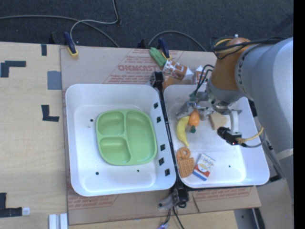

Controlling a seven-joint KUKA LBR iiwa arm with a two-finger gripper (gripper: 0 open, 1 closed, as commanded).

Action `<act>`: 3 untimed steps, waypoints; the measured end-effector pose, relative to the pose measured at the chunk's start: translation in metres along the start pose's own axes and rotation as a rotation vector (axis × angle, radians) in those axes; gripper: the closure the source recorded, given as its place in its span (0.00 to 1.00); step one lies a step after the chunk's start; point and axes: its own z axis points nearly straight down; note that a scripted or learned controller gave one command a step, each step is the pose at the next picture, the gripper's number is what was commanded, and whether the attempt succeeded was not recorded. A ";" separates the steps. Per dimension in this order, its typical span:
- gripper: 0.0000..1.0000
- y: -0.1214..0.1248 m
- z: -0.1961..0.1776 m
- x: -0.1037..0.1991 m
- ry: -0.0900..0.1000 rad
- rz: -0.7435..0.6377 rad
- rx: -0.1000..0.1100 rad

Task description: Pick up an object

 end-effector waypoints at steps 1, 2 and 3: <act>0.00 -0.032 0.000 0.012 0.000 0.001 0.001; 1.00 -0.032 -0.010 0.013 0.001 0.001 0.003; 1.00 -0.054 -0.099 0.097 0.003 -0.001 0.004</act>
